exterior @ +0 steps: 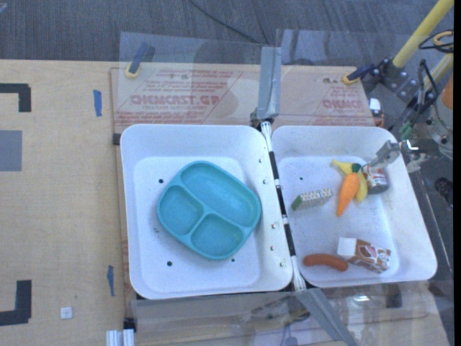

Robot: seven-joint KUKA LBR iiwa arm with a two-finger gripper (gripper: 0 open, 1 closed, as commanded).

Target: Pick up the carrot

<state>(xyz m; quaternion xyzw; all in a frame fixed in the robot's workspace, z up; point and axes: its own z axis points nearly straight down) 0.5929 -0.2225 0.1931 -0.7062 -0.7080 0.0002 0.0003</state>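
Observation:
The carrot (346, 193) is orange with a green top and lies tilted in the upper middle of the right bin (418, 222). It leans against a yellow banana (345, 168) and a small brown item (377, 179). My gripper (387, 153) hangs over the bin's upper right part, above and to the right of the carrot and apart from it. Nothing shows in its grasp.
A blue divided plate (209, 209) lies in the left bin (137, 164). The right bin also holds a grey-white block (315, 198), a red sausage (325, 262) and a small carton (366, 254). Cables and a yellow pole (425, 27) stand at the far right.

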